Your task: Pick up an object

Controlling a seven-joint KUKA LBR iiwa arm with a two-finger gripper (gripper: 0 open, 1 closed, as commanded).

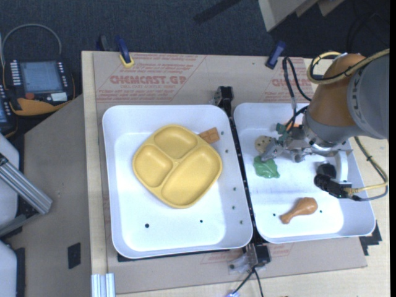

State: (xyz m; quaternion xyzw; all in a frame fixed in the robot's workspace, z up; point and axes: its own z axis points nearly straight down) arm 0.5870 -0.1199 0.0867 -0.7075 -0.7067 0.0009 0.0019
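- Camera view, right half of the frame: grey arm (365, 98) with orange band reaching in from the right edge, bent down over the right bin (352, 224).
- End effector (279, 147) low in the upper left part of that bin, just above the green object (267, 167); spread of its grasping parts too small and cluttered to judge, so cannot tell how far open, nor whether anything is held.
- Candidates in the right bin: green object near the bin's left wall, a small pale speckled piece (262, 143) just above it, a tan drumstick-shaped toy (299, 210) lower down and well apart.
- Left half of the frame: left bin (124, 228) carrying a yellow divided plate (177, 165), with a small orange block (210, 135) touching the plate's upper right rim.
- Step in hand, by judgement: approach to a grasp, most likely on the green object.
- Next move calls for centring over the chosen thing, a firm closure, then a straight lift; soft, flat shape of the green object likely to slip.
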